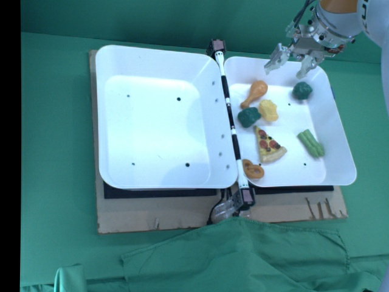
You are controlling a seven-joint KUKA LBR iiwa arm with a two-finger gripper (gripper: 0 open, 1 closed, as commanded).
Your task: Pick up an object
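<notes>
The metal gripper [292,63] hangs with fingers spread and nothing between them over the right bin's [340,169] far rim; below lie a knobbly dark-green broccoli [302,90], a smooth orange drumstick [254,93] and a flat triangular pizza slice [267,145]

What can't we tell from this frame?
- Arm: cut off by the camera view's top and right edges beyond the orange band.
- Dark green item in the right bin: too small to identify; same for the one at.
- Bench front: hidden under the green cloth.
- Hand: open above the bin's far rim; height above it unreadable.
</notes>
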